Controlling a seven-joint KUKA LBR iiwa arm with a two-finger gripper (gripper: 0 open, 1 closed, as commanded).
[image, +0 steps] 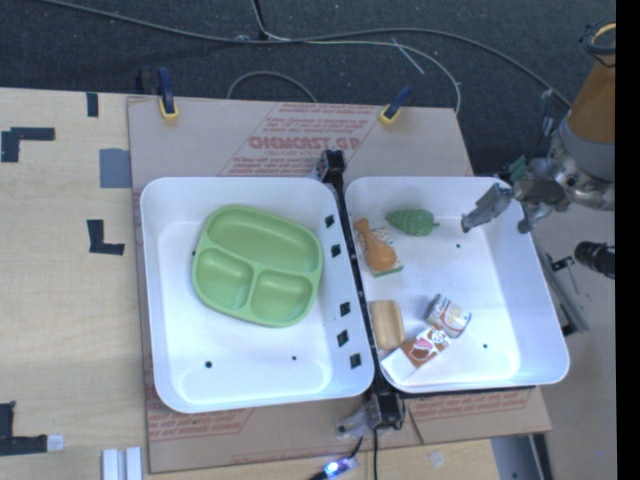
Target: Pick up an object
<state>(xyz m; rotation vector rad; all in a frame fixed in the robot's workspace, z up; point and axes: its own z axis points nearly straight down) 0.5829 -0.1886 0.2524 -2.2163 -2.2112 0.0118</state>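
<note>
The right bin holds a green leafy toy, an orange drumstick-shaped toy, a tan bread-like piece, a small silver can and a red-and-white packet. My gripper hangs over the bin's far right corner, to the right of the green toy and apart from it. Its two fingers are spread and nothing sits between them.
A green divided plate lies in the left bin. Black clips run along the wall between the bins. Clamps hold the cardboard base at the back. Cables cross the dark floor beyond.
</note>
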